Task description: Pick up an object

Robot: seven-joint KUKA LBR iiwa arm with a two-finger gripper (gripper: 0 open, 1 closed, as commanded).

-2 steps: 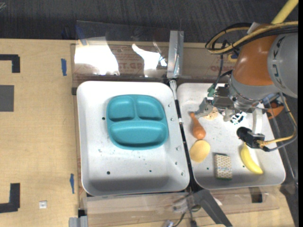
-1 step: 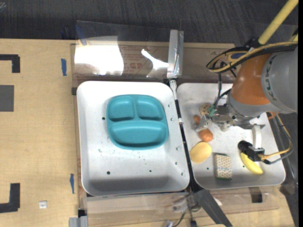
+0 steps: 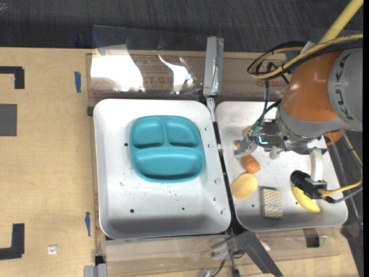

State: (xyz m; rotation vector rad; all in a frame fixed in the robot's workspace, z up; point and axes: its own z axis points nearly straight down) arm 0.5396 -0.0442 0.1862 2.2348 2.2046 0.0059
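Orange and small, a round fruit [image 3: 251,164] lies in the right bin [image 3: 337,212], just below the gripper [image 3: 247,145] and just above a yellow lemon [image 3: 244,186]. Nothing shows between the fingers, and how far apart they stand cannot be told at this size. A sponge [image 3: 271,202] sits right of the lemon near the bin's front wall, and a banana [image 3: 304,194] with a dark end lies further right. The arm [image 3: 314,94] reaches over the bin's far right corner. A teal divided plate [image 3: 167,148] rests in the left bin [image 3: 115,206].
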